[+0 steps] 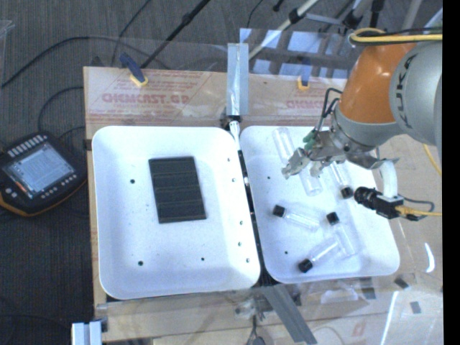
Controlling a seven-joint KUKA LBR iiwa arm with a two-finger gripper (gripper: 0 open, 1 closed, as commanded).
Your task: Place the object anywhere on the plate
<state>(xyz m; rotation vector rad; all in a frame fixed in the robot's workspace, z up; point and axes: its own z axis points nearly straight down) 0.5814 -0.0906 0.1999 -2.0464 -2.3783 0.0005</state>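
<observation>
Camera view: my gripper [307,165] hovers over right bin [374,264], fingers apart, nothing held. Clear vials [295,217] lie below. Dark plate [177,187] sits in left bin [115,250]. Pick pending; next, descend and close on vial.

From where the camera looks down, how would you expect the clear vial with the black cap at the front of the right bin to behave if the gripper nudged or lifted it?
The vial lies on its side and looks cylindrical, so a nudge would probably roll it across the right bin. Its clear, smooth-looking wall may slip between fingers. It appears small and thin-walled, so likely light, possibly fragile.
</observation>
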